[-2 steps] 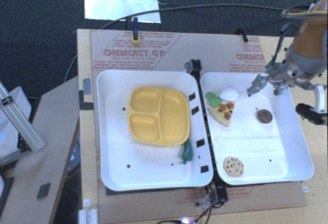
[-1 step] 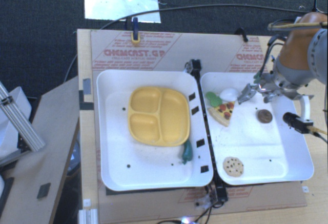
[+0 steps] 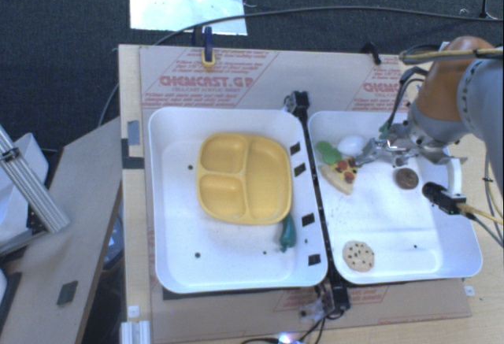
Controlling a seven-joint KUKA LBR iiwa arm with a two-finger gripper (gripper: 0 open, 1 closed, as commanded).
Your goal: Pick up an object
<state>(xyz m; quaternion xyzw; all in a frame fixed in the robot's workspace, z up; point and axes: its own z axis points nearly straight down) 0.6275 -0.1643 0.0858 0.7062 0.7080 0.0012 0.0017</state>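
Note:
My gripper hangs low in the upper part of the right bin, with the arm coming in from the right. Just left of its tip lies a white rounded object, touching or nearly touching it. A green piece and a toy pizza slice lie a little further left. A brown round disc sits below the wrist. A chocolate chip cookie rests near the bin's front left corner. I see nothing lifted off the bin floor.
The left bin holds a yellow divided plate and a small teal object by its right wall. A black divider strip runs between the bins. Cables trail over the right bin's right rim.

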